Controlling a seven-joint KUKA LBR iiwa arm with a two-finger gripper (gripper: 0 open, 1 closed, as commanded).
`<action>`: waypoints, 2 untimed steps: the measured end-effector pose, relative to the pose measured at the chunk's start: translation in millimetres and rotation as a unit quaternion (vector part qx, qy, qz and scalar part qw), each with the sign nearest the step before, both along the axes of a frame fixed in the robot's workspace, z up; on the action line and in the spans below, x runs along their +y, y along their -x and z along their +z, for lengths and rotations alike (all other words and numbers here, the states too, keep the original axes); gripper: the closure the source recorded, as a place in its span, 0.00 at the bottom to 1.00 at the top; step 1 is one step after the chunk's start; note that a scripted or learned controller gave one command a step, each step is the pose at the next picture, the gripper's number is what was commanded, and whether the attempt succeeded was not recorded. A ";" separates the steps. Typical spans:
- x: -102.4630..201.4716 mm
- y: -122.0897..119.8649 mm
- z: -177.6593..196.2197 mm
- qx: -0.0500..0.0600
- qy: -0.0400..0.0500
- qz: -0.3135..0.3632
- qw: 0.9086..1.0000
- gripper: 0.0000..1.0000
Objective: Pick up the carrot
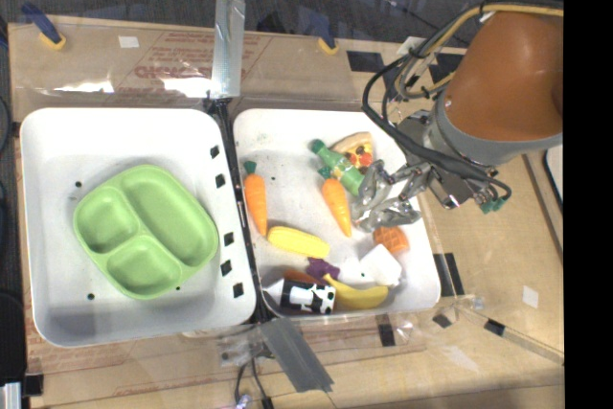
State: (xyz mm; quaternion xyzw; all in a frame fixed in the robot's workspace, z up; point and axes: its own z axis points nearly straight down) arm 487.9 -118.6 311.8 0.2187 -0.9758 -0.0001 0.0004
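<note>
The hand (376, 196) hangs low in the right bin (251, 129), toward its 3 o'clock side, its metal fingers a tangle of grey against the white floor; how far apart they stand cannot be told, and nothing can be seen held between them. A carrot (336, 205) lies just beside the hand at its 9 o'clock, tip pointing toward 5 o'clock, its green top tucked under a green bottle-shaped toy (337, 158). A second carrot (255, 200) lies farther off at 9 o'clock, close to the bin's left wall, upright in the view with its leaves at 12.

At the hand's 5 o'clock sits a small orange piece (392, 238), partly blurred and hard to name. A pizza slice (358, 147) peeks out at 11 o'clock. The arm's orange band (508, 72) is cut off by the frame at the right. The left bin (38, 206) carries a green divided plate (146, 229) on the tabletop (498, 340).
</note>
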 end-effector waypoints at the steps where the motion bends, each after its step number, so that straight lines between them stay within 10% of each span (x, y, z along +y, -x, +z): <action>1: 0.3 -1.4 11.1 -0.002 0.001 0.001 1.000 1.00; 2: 0.7 -2.7 21.9 -0.003 0.002 0.003 1.000 1.00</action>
